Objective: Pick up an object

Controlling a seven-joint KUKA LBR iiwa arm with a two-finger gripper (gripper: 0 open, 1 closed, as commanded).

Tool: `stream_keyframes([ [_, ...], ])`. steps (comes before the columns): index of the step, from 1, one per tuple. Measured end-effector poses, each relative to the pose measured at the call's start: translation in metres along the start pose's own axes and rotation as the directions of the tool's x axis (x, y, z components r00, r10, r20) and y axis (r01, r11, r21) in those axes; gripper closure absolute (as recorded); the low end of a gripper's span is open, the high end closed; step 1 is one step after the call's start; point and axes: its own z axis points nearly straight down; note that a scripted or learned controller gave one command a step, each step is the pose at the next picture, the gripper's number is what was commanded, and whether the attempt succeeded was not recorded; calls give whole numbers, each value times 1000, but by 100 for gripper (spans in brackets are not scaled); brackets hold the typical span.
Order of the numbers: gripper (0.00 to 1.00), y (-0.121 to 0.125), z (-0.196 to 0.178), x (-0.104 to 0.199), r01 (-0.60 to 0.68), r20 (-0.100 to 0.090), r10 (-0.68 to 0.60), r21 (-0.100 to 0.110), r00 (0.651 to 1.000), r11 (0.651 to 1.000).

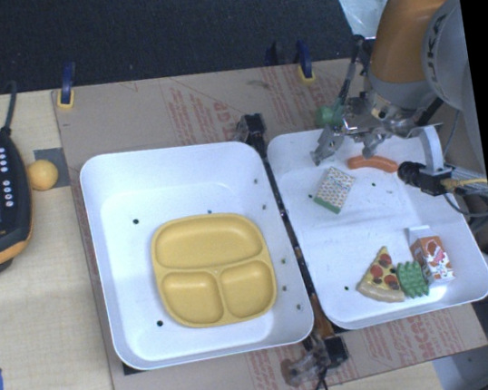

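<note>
Camera view: gripper (338, 140) over far right bin (334, 299), fingers apart, clamping nothing; green-checked packet (333, 189) just beside.

Yellow tray (212, 269) in left bin (104, 179)

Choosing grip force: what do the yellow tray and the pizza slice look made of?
Yellow tray: likely moulded plastic, matte to satin, judging by its uniform colour and soft rounded compartment edges. Pizza slice: seemingly toy plastic or rubber with painted toppings; too small to tell which.
</note>
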Motion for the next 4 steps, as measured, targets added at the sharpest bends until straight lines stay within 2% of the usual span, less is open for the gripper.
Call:
stream_keyframes([
  [1,0,-29,60,21,-2,5,2,-10,1000,1000],
  [2,100,-28,48,18,-2,8,2,-14,1000,1000],
  [3,100,-34,52,-30,-4,2,4,-6,1000,1000],
  [4,100,-109,-5,8,-1,1,1,-3,1000,1000],
])
